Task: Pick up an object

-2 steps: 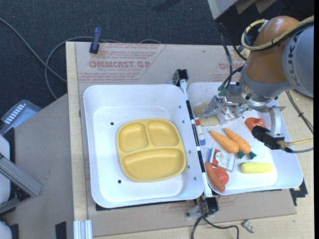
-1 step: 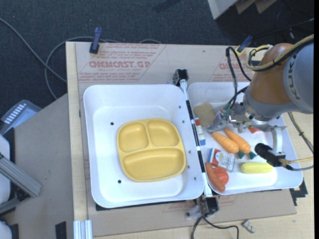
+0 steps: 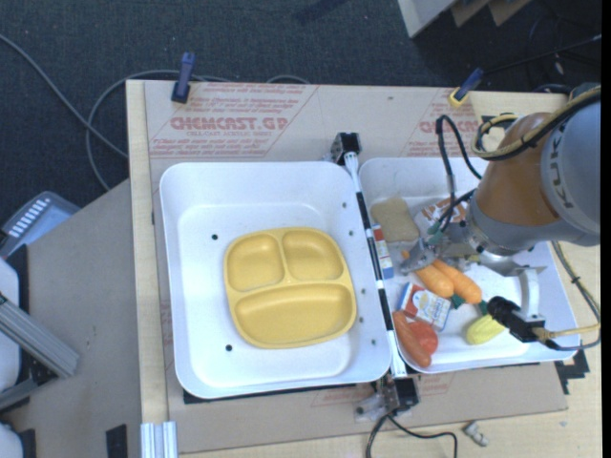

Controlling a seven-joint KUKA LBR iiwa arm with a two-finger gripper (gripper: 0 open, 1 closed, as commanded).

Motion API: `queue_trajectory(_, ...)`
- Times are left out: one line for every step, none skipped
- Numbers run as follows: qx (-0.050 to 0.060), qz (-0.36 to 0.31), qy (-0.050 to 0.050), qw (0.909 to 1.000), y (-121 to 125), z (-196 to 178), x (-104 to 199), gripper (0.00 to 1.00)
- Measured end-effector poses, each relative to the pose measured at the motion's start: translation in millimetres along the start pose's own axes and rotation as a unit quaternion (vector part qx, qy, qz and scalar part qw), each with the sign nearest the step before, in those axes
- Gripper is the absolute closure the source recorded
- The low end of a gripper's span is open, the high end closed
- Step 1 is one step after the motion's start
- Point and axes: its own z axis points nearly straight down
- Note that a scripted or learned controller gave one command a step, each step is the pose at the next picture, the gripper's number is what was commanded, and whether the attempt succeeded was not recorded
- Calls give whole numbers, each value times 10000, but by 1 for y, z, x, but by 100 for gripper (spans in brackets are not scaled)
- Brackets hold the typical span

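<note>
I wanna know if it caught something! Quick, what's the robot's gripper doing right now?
Gripper: low in the right bin, just above the carrot; whether it is open, shut or holding anything cannot be told.

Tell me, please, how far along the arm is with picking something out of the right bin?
Done: the arm has reached over the right bin. In hand: its wrist sits low by the carrot, but nothing visibly sits between its fingers. Left: gripping and lifting; the carrot, yellow piece and red item all lie in the bin.

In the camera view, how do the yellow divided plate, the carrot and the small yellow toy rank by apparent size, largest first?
1. yellow divided plate
2. carrot
3. small yellow toy
The arm partly covers the carrot, so its rank over the toy is less certain.
</note>
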Motion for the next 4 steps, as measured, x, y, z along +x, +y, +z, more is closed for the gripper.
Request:
queue_trajectory(-19,2,-12,10000,30,-47,-63,0)
queue_trajectory(-4,-7,-1,10000,5,0,15,0)
queue_trajectory(2,-2,2,10000,-18,0,1,0)
queue_trajectory(-9,2,-2,10000,-17,-10,2,100)
